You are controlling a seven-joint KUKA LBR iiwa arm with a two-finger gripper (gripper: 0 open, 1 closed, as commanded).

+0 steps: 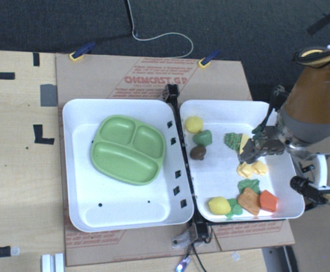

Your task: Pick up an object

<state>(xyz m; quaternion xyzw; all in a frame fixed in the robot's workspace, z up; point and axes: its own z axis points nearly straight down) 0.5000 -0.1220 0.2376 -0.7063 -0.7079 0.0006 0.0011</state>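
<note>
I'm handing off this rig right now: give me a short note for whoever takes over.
Pincer: low in the right bin, over the pale yellow pieces; grip state unclear.
Things: yellow ball, green piece and brown piece near the divider; lemon, orange piece and red block along the front edge. Green tray in the left bin.
Done: nothing visibly lifted.
Left: grasp and lift one object.

A pale yellow piece is lying in the right bin, near its right wall. It is sitting just beside a green leafy piece below it, and its upper-left edge is hiding under the arm's dark tool.
</note>
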